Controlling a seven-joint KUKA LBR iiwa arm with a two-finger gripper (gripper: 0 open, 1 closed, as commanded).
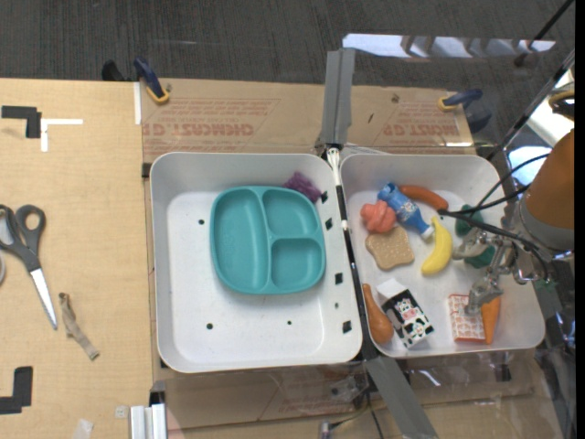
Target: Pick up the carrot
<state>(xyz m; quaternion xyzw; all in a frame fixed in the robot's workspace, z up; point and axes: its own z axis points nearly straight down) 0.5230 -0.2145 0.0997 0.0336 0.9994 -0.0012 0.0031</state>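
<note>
Carrots, as you can see, number more than one in the right bin [521,341]: one orange carrot [491,319] stands nearly upright near the bin's right wall, directly under the end effector [484,291], and its top end meets the fingertips. You cannot tell from this slant whether the fingers have closed on it or merely touch it. Just left of that carrot lies a red-and-white packet [464,318]. A second orange piece [376,313] lies along the bin's left wall, beside a small black-and-white milk carton [408,315]. Farther back you find a slice of toast [391,249], a yellow banana [439,249], a blue bottle [406,208], a red lump [377,215] and an orange-red sausage-shaped piece [423,195].

Look to the left bin [174,273] and you see a teal divided plate [270,240] with a purple item [303,186] behind it, near the back wall. Scissors [27,254] rest on the bench [73,172] well to the left, apart from both bins.
</note>
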